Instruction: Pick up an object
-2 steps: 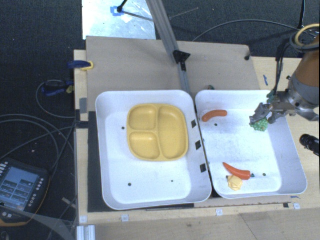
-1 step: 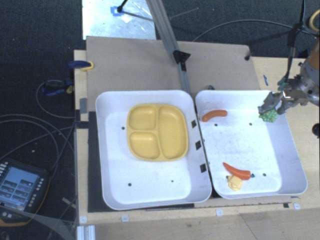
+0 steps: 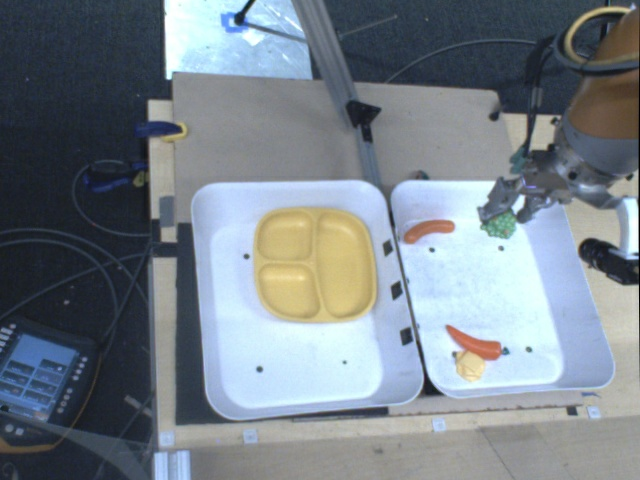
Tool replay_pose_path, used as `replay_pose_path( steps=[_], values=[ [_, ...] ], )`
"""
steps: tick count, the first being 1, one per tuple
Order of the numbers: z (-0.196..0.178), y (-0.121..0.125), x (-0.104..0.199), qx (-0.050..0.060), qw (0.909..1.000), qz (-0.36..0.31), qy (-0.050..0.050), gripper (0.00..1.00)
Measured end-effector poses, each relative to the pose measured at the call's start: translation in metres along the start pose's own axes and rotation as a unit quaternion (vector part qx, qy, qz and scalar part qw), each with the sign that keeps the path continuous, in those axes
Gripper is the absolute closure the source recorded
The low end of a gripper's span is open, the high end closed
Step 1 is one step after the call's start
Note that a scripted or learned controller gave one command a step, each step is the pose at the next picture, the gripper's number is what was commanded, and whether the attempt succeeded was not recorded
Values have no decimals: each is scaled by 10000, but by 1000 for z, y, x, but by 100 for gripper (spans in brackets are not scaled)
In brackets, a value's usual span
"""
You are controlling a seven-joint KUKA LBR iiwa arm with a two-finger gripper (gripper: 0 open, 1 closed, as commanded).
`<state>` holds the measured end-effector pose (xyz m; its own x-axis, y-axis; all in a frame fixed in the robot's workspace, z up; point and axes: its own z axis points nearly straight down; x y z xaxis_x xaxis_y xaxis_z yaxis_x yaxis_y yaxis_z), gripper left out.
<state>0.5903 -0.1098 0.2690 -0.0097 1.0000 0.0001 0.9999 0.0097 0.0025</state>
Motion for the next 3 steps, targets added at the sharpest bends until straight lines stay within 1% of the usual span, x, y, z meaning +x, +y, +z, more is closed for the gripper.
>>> replay_pose_path(
  steps=[1,2,3],
  values=[
    [-5,16,54,-9,10000,-7,5,100],
    [10,36,104,-1,10000,-7,6,100],
    [19,40,163,3,10000,-9,8,100]
  ],
)
